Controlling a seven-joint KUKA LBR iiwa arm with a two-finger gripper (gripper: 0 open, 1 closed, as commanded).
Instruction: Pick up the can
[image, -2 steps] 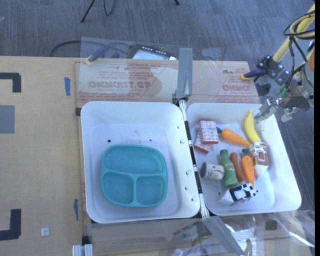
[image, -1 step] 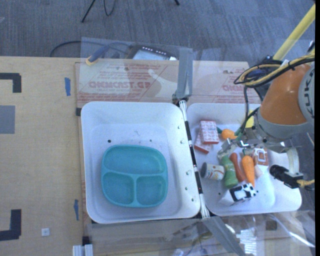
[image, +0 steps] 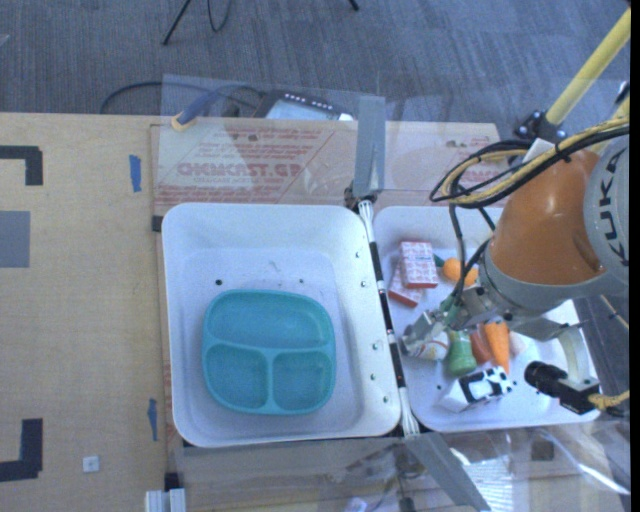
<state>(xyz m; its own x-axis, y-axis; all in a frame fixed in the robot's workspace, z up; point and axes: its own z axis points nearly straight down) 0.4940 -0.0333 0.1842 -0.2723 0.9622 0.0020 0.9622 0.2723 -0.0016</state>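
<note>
Both white bins (image: 262, 228) are looking like smooth moulded plastic with a faint sheen. The teal divided plate (image: 268, 351) is reading as matt plastic — soft highlights, no glare. The bench top (image: 80, 300) is showing a pale wood-grain finish, dull and even. The arm's orange band (image: 545, 225) is shining glossy — hard-shelled. The clear sheet (image: 270, 150) behind the bins is glinting like acrylic.

teal plate (image: 268, 351), white bins (image: 262, 224), orange carrot (image: 497, 344)
</note>
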